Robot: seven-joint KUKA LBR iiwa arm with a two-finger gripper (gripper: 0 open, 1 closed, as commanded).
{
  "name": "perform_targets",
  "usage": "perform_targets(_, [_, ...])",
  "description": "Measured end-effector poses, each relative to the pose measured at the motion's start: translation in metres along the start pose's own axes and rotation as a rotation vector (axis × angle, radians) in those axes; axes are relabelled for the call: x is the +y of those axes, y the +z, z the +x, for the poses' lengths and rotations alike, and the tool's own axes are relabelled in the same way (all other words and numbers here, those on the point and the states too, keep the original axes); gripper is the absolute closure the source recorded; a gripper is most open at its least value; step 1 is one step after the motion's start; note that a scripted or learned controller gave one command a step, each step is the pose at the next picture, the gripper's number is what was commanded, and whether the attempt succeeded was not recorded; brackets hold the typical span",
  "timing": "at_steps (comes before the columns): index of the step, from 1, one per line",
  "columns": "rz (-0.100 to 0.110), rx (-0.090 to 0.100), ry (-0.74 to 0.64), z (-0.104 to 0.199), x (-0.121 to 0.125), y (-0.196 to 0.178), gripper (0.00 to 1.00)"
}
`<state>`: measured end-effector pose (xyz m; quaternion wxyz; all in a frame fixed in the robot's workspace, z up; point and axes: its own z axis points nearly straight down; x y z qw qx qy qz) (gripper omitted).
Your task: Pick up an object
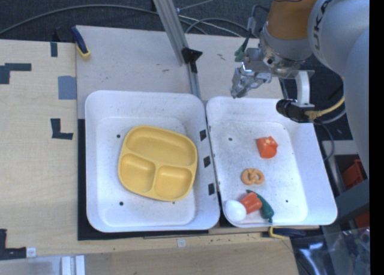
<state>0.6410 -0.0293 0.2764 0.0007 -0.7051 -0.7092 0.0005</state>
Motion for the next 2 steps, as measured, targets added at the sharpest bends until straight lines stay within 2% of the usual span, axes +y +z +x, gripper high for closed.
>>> perform_targets(1, [0.000,0.000,-0.001,0.060,0.005,0.005,1.00])
perform_targets(2, [0.002,0.000,-0.001,0.115,0.005,0.028,1.00])
